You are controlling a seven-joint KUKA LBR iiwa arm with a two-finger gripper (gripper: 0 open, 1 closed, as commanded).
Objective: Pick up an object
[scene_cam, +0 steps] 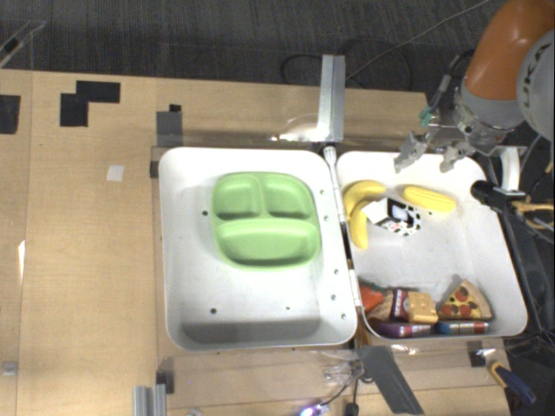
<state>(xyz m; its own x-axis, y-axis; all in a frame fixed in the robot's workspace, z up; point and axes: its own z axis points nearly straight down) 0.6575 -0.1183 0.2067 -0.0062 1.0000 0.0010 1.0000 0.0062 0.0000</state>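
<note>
One fixed overhead camera looks slantwise down on both bins [173,232]

A robot lab: wooden desk [87,232] with two white bins [186,319], metal brackets [332,94], loose cables [390,55], toy food

My bench [87,250], light wood. Two white bins side by side on it: left bin [186,319], right bin [512,293]. Black patches [87,100] at far left; small white square [115,173] left.

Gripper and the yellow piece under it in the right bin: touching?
Apart. The camera view shows the gripper above the yellow piece, with bare white bin floor between them.
</note>
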